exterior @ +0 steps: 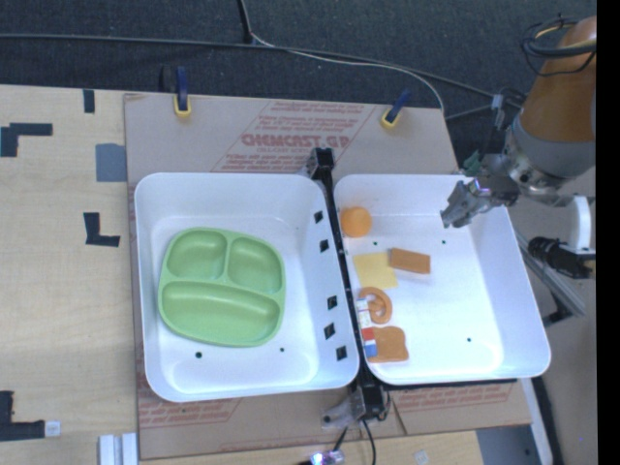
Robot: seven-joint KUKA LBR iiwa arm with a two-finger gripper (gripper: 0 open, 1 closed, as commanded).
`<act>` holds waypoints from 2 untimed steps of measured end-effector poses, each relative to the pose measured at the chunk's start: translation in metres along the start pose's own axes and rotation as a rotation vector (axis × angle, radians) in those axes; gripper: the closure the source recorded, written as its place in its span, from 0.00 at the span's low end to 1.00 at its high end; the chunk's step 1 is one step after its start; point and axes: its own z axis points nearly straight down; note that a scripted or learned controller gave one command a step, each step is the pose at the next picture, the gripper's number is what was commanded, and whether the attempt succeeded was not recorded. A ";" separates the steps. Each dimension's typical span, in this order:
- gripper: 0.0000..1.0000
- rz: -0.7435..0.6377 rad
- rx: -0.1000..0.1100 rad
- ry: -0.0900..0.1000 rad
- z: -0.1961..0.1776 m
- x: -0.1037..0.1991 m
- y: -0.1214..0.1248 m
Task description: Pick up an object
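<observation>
I hung over the right bin's (pixel 504 289) far right corner, my gripper (pixel 463 207) holding nothing; how far it gaped I could not tell. The approach was in hand. The brown block (pixel 410 261) lay mid-bin; next I judged I'd descend onto it.

**Small food-shaped pieces in the right bin**

Five pieces lie along the left side of the right-hand shallow white bin (pixel 504 289). A small orange ball (pixel 356 222) sits farthest up, near the divider. Below it lies a flat pale-yellow square (pixel 375 270), with a flat brown-orange rectangular block (pixel 410 261) just beside it, slightly tilted. Lower down sit an orange ring-shaped piece (pixel 376 306) and, nearest the front wall, a flat orange toast-like slab (pixel 389 344).
</observation>
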 end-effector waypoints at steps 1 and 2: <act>1.00 -0.002 0.000 0.000 0.007 0.060 0.000; 1.00 0.000 0.001 0.000 0.018 0.107 -0.017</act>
